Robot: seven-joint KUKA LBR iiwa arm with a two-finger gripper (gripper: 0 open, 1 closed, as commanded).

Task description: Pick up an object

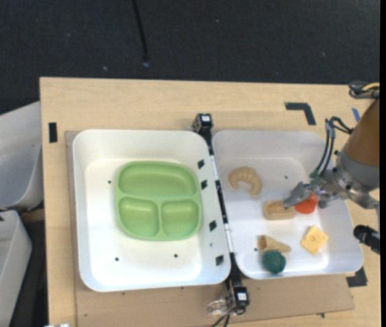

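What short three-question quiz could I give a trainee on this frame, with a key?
1. True or false: the green three-compartment plate lies in the left white bin.
2. Which thing lies nearest the gripper? A) the small orange-red round piece B) the dark green ball C) the yellow cheese-like wedge
3. Fill in: the tan croissant-shaped piece lies in the ___ white bin.

Key: 1 true; 2 A; 3 right.
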